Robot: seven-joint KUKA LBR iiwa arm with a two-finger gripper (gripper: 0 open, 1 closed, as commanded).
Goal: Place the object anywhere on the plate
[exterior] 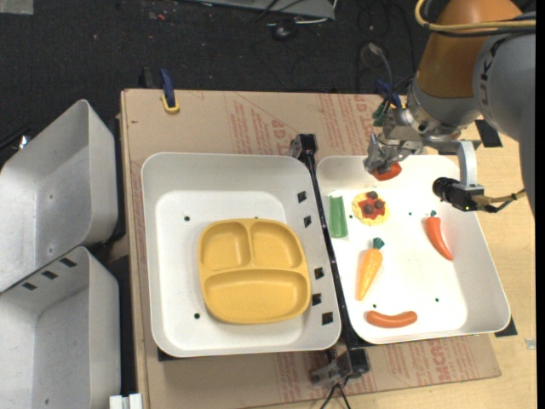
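Arm: the grey robot arm with the orange band reaches in from 3 o'clock, and its gripper (387, 162) hangs over the far left corner of the right white bin (477, 301).
Fingers: I cannot tell if they are released or clenched. A small red round thing (389, 172) shows right at their tips, touching or just under them. I cannot tell if it is held.
Plate: the yellow plastic plate with three parts (254, 271) lies flat in the middle of the left white bin (162, 194).
Way to go: from the fingers the plate lies toward 8 o'clock, across the wall between the two bins.
Other toys in the right bin: a green stick (338, 216), a little yellow cup with berries (371, 207), an orange toy carrot (370, 266), a red pepper (438, 236) and a red sausage (392, 318). They look smooth and shiny, like plastic.
Desk: the brown board desk (221, 118) carries both bins.
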